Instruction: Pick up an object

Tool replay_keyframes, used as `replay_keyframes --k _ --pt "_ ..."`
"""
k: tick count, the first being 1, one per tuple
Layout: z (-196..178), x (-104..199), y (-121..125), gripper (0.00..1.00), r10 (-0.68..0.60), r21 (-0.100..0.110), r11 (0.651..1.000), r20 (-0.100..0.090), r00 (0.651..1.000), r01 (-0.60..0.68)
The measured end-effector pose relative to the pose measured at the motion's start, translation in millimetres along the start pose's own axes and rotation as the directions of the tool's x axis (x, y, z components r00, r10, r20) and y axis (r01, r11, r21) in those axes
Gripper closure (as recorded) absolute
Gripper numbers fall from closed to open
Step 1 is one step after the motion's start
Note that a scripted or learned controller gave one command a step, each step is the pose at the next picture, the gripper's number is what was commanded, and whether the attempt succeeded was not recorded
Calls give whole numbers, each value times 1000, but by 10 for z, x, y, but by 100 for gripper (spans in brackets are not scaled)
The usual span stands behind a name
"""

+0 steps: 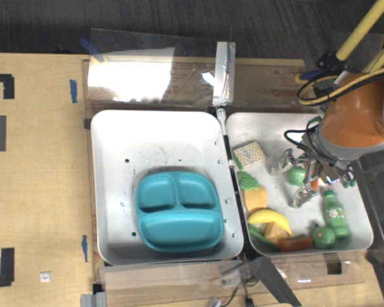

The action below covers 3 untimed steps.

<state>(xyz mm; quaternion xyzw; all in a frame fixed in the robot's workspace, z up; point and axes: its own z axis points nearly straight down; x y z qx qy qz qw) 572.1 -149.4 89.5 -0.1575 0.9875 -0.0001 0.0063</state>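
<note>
At the near edge of the right bin (365,226) a heap of toy food lies packed together: a yellow banana (271,220), a brown sausage (297,242), a green round fruit (324,236) and a green bottle (333,210), with a piece of corn (253,192) just beyond them along the divider. Further in, the gripper (299,176) is down in the bin, its metal fingers (283,163) spread apart around a small green object (297,175) that sits between them; whether they press on it I cannot tell, so this looks like the closing stage of a grasp, not yet a lift. The next move calls for shutting squarely on that piece and rising straight up, since the bottle lies just beside the wrist and could be knocked. A tan waffle-like block (248,153) rests beyond, near the bin's far corner. In the left bin (109,171) a teal divided tray (178,211) lies well apart.
</note>
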Motion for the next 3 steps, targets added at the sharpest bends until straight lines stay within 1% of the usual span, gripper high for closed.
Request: replay_keyframes --k 1,2,3 --pt "1 84 -100 0 54 -1 999 -1 999 -54" --pt "-4 104 172 0 53 3 999 0 999 -53" --pt "-12 387 404 0 246 5 969 5 969 -246"
